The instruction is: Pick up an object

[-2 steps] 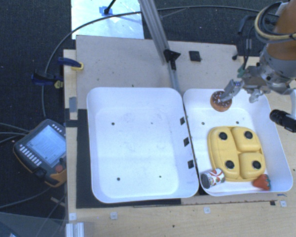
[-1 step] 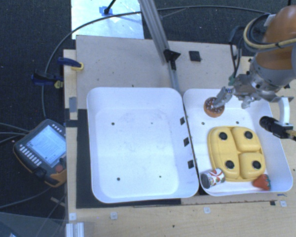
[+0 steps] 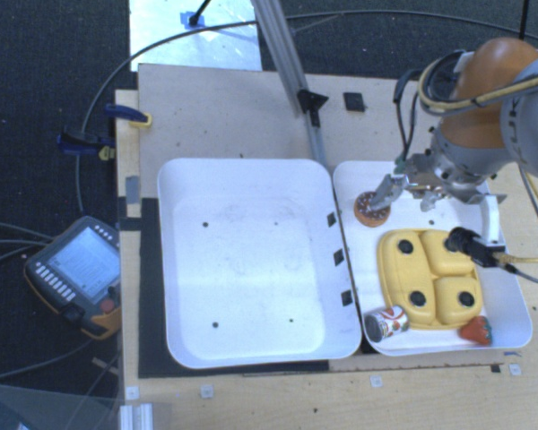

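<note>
A small round brown object with pale speckles, like a doughnut [image 3: 372, 210], is seen in the right bin [image 3: 350, 182], near its upper left corner. The claw [image 3: 383, 195] is placed at this object, one grey finger lying over its upper right edge; whether the claw is apart or together cannot be told. The arm [image 3: 484, 97] is bent in from the right, its orange band above the wrist. A yellow four-part tray [image 3: 430, 276] is set just below, with a small can [image 3: 386, 322] and a red piece [image 3: 475, 331] along the near rim. The left bin [image 3: 251, 258] lies beside it on the bench [image 3: 215, 115].
</note>
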